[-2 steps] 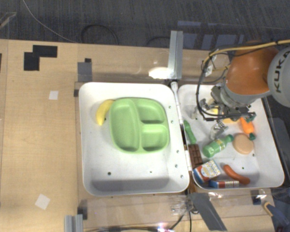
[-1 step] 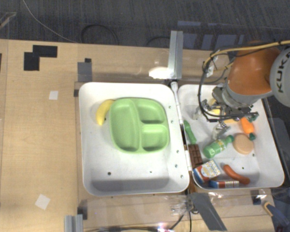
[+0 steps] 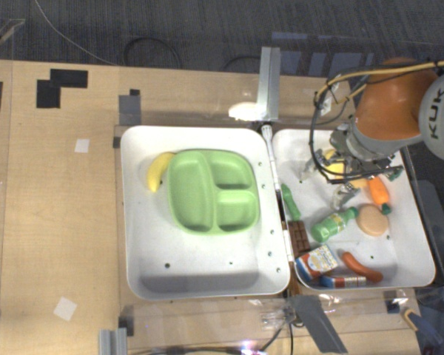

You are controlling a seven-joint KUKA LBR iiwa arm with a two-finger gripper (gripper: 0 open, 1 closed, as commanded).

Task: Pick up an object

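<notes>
- Gripper (image 3: 349, 187) sits low in the far half of the right bin (image 3: 414, 272), under the orange wrist band; can't tell its state, the wrist hides it.
- No item is visibly in the grip, so I judge the pick as not made yet.
- Candidates, all in the right bin: carrot (image 3: 379, 191) just right of the gripper, green bottle (image 3: 331, 225) just near of it, tan round piece (image 3: 372, 221) beside the bottle, sausage (image 3: 361, 266) and a small carton (image 3: 320, 259) at the near edge, a slim green piece (image 3: 289, 202) and a brown bar (image 3: 300, 236) along the left wall.
- Risk: the items are crowded, so a descent could land between carrot and bottle and shove both aside with nothing caught.
- Risk: the bottle lies tilted and looks round, so it may roll or squirt out of a pinch.
- Risk: the tan piece is domed and smooth, so slip is likely.
- Risk: pieces against the left wall leave little room for a finger, and it could hit the wall.
- Left bin (image 3: 140, 257) holds a green divided tray (image 3: 211, 191) touching a banana (image 3: 159, 170) at its far left, well apart from the gripper.
</notes>
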